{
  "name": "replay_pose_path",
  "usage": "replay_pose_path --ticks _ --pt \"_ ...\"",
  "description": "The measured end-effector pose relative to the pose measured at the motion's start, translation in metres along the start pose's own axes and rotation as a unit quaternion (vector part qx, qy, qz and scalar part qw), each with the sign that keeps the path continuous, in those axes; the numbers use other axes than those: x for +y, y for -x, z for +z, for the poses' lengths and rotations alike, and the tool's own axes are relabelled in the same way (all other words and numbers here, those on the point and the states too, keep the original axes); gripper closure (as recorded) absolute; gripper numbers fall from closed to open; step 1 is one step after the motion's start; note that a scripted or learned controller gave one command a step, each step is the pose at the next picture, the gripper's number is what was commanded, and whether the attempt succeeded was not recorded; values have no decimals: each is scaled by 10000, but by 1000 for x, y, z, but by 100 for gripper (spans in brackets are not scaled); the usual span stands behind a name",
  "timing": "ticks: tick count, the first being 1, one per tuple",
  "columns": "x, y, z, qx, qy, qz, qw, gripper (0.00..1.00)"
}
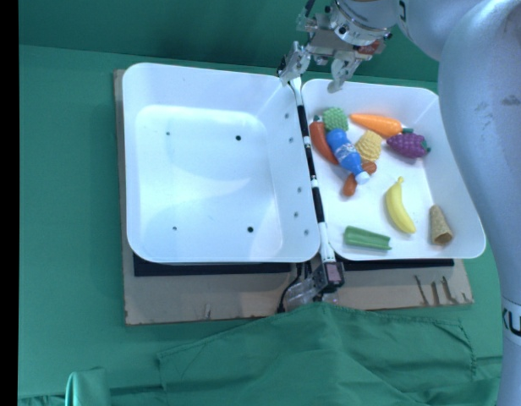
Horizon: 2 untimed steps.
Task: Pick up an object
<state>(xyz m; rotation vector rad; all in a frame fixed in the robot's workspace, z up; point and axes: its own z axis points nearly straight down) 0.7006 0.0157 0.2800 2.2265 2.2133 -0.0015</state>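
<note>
We see the grey arm (pixel 485 100) filling the right side, its upper part cut off by the top and right edges, so much of its length is out of sight. Under everything lies a green cloth (pixel 66 227), with a brown cardboard sheet (pixel 201 299) on it and a loose green fabric fold (pixel 328 353) bunched along the bottom, covering the cardboard's front edge. The left bin (pixel 159 100) shows small dark dots on its floor; the right bin (pixel 459 201) is partly overlapped by the arm at its far right corner. A small metallic fitting (pixel 315 284) at the front of the seam between the bins is too blurred for us to identify.

The gripper (pixel 315 73) hangs over the back end of that seam, its two fingers spread apart with nothing between them.

In the right bin, the banana (pixel 399 209) runs front to back. The blue bottle (pixel 347 154) lies diagonally (cap toward the front right), resting across an orange piece (pixel 320 139) we cannot name. The carrot (pixel 377 124) lies left to right. The green pod (pixel 366 239) lies crosswise near the front. Purple grapes (pixel 408 145) sit beside the carrot, and a cone (pixel 440 225) is near the right wall.
</note>
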Motion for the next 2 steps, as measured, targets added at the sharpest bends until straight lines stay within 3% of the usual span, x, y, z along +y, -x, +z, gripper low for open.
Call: replay_pose_path --ticks 1,2 --pt "0 -2 -1 7 12 -14 10000 0" --pt "1 17 -7 5 27 -10 10000 0"
